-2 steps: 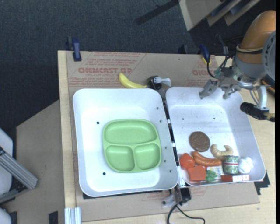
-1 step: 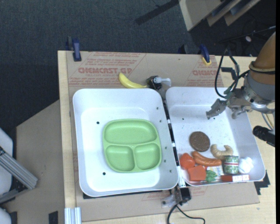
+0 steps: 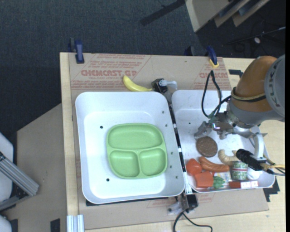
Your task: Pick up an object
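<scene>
We're looking down on the worktop [image 3: 136,68], a pale wooden bench topped with a brown sheet printed in red lettering, held at its far edge by a blue clamp [image 3: 79,50] near the far left corner and a second, blue-and-yellow clamp [image 3: 211,56] toward the far right. Around it we see dark blue-grey carpet [image 3: 68,22], and some pale furniture [image 3: 226,11] off in the far right of the room.

Two white bins sit side by side. The left bin [image 3: 90,113] carries a green divided plate [image 3: 136,150] in its middle. Behind it, at the far edge of the worktop, lies a yellow banana [image 3: 135,85] beside a small black-and-silver fitting [image 3: 162,84].

The right bin [image 3: 186,102] holds the pickable things, bunched toward its near edge: a round brown disc [image 3: 207,146], an orange sausage-shaped piece [image 3: 214,164], a red piece [image 3: 194,166], a small can with a green label [image 3: 239,172] and a pale curved piece [image 3: 227,157].

The arm [image 3: 256,97], grey with its orange band, reaches in from the right side over the right bin. Its pincer [image 3: 213,129] hangs low just behind the brown disc. We cannot tell whether the pincer is apart or together, and we see nothing gripped in it.
</scene>
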Robot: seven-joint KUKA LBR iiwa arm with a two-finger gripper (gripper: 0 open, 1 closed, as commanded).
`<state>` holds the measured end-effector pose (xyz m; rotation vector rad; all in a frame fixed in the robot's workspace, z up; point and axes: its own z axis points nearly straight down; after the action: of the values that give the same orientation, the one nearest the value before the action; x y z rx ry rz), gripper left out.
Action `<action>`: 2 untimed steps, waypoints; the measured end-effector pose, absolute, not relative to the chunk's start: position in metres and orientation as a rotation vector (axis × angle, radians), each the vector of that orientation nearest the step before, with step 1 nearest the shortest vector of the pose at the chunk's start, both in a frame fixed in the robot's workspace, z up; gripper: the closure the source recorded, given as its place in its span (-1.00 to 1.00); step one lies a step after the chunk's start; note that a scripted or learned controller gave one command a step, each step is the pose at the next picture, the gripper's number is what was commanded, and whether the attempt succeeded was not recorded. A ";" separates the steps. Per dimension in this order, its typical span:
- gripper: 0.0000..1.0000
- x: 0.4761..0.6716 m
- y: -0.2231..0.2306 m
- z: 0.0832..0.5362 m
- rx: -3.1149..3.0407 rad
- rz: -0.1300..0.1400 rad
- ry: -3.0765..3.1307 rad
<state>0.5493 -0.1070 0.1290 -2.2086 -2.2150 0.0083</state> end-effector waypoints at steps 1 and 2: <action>-1.00 0.537 -0.108 0.085 -2.221 -0.002 -2.223; -1.00 0.555 -0.111 0.085 -2.221 -0.002 -2.225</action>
<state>0.5547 -0.1110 0.0845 -2.2207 -2.2246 -0.0017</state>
